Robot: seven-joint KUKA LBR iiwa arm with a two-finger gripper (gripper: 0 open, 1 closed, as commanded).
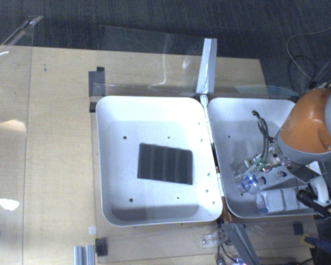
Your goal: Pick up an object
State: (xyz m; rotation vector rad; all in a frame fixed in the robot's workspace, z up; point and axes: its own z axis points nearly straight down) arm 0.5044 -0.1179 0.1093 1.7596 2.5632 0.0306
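Lower right of frame: gripper (252,173), finger state impossible to tell, over a clear plastic bottle (276,200), likely light, slippery; best gripped mid-body

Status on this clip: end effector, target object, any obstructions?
End effector low in right bin, finger state unreadable. Dark ridged pad lies flat in left bin, untouched. Small clutter under the arm, too blurred to identify.

A pale wooden bench (49,148) spreads far left of the pincer (252,175), glare patches shining on its clear cover. Beyond it, above the pincer, lies dark grey carpet (127,4). Loose cables (311,43) trail over the carpet up to its right.
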